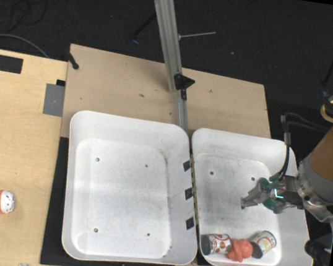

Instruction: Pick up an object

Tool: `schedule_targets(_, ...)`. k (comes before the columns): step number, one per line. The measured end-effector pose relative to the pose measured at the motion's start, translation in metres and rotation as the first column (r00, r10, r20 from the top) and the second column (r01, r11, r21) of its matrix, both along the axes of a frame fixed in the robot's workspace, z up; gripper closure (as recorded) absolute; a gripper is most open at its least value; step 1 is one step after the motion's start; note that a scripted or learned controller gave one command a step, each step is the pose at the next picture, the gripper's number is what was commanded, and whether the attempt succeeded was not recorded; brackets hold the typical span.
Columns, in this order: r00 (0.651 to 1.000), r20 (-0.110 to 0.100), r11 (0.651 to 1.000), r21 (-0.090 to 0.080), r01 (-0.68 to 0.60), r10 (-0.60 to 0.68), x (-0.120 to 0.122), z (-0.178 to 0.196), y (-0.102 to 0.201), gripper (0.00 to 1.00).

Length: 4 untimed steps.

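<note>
The hand (256, 198) hovers inside the right bin (239, 148), nothing visibly between its fingers, whose spread I cannot tell, above two small cans (218, 244) and a red lump (239, 250) crowding the near edge.

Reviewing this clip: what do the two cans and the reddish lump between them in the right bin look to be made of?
Left can and right can: probably metal with printed paper or plastic labels, going by the pale round ends and coloured wraps. Reddish lump: matte, irregular, likely soft rubber, foam or plush; too small to tell. Right bin: white, smooth, probably plastic.

White bins (126, 148), red-labelled can (216, 244)
</note>
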<state>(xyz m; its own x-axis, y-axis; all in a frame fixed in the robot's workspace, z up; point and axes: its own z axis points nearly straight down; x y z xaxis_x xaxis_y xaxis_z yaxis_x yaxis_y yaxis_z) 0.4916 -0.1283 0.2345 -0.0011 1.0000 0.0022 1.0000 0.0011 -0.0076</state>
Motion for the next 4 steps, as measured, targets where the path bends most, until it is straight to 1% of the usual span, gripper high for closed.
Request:
schedule_targets(1,1.000,0.005,1.000,-0.001,0.004,-0.004,0.001,0.002,-0.001,0.00)
schedule_targets(2,1.000,-0.001,1.000,0.001,0.002,-0.002,0.000,-0.052,0.010,0.00)
schedule_targets(3,1.000,-0.001,1.000,0.001,0.002,-0.002,-0.002,-0.096,0.009,0.00)
schedule_targets(4,1.000,0.007,1.000,-0.002,0.002,-0.002,-0.002,-0.143,0.009,0.00)
